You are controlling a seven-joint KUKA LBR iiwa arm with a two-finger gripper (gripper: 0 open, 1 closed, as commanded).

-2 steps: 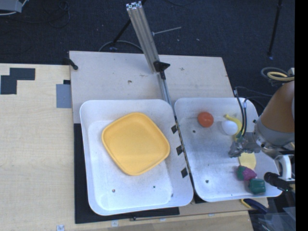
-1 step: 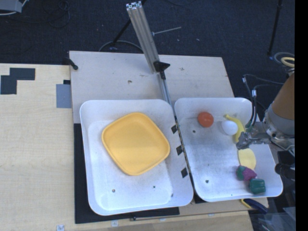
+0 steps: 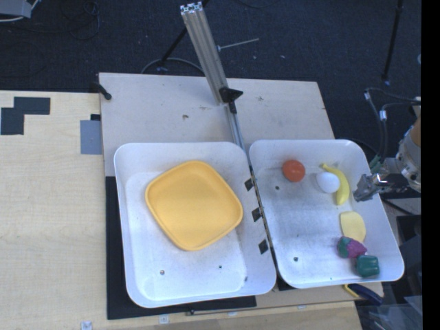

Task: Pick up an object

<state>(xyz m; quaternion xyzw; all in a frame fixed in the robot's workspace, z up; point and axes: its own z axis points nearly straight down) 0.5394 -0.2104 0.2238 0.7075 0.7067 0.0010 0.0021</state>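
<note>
The right bin (image 3: 309, 253) holds several small things. A red ball (image 3: 293, 170) lies near its back, with a white egg (image 3: 328, 181) and a yellow banana (image 3: 339, 186) just to the right of it. Nearer the front right lie a pale yellow piece (image 3: 352, 224), a magenta and green toy (image 3: 350, 247) and a green block (image 3: 368, 265). My gripper (image 3: 366, 186) hangs at the bin's right rim, close beside the banana, with nothing seen held in it.
A square yellow plate (image 3: 194, 203) lies in the left bin (image 3: 137, 267). A metal rail (image 3: 206, 50) slants up from the divider between the bins. Cables and a stand crowd the area to the right of the bench.
</note>
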